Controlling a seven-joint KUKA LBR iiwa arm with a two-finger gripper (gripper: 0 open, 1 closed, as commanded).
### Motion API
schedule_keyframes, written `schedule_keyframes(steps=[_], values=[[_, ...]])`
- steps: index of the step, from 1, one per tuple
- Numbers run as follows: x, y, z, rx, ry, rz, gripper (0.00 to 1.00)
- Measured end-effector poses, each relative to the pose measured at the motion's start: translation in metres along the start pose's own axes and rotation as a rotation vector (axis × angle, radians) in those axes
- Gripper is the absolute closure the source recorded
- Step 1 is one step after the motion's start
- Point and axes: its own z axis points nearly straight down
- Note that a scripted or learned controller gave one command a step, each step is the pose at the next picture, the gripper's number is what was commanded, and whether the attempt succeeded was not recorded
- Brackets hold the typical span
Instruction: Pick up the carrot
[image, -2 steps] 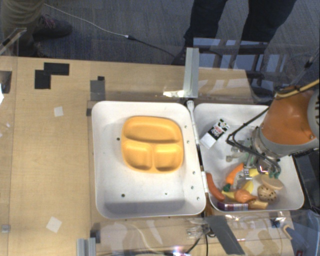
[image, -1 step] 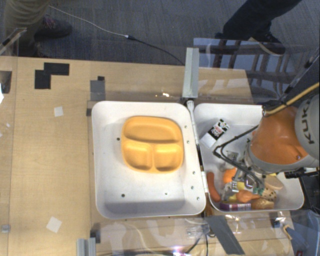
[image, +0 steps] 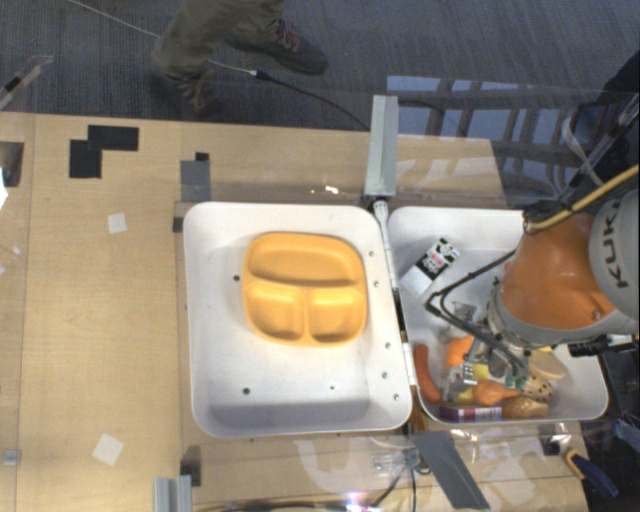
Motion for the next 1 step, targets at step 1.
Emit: schedule_keyframes(steps=[1], values=[[-0.0048, 0.0004, 0.0005, 0.000, 0.005, -0.008, 0.00]])
